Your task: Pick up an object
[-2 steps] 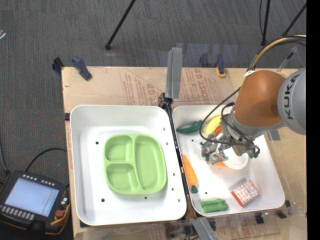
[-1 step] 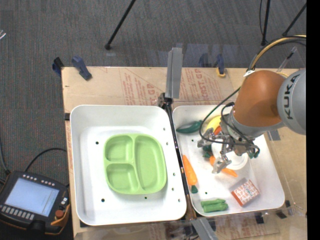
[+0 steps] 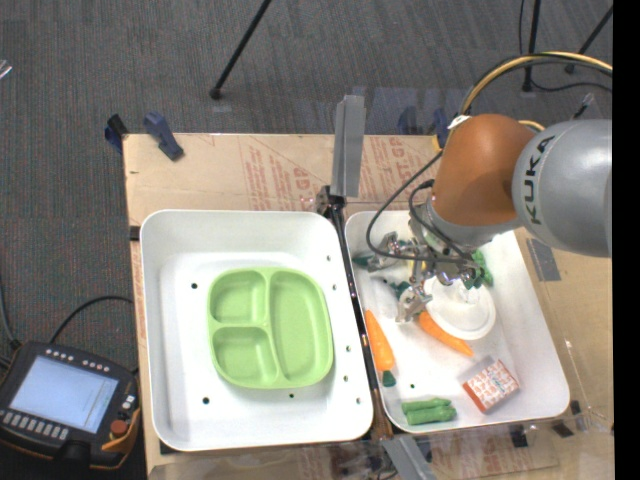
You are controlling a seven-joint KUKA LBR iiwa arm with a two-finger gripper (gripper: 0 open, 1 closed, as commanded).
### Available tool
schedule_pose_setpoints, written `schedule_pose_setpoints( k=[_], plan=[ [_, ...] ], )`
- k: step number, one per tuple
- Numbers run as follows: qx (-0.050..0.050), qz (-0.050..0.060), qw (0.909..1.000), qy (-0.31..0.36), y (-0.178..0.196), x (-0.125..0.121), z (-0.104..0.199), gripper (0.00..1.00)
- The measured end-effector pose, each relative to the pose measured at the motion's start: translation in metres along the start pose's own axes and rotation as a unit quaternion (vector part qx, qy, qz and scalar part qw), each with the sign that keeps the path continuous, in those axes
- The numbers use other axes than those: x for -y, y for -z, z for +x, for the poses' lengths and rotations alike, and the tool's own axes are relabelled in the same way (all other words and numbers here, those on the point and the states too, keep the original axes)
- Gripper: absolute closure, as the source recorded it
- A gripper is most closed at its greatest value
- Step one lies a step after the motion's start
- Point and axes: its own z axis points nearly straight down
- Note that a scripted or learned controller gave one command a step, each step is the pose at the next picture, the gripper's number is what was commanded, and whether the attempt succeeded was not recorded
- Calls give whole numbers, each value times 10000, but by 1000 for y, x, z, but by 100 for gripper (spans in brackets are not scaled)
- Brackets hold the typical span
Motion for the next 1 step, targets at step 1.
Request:
schedule_pose_setpoints(
  k=[1],
  plan=[
    [-5,8,9996,285,0,27,39,0]
  ],
)
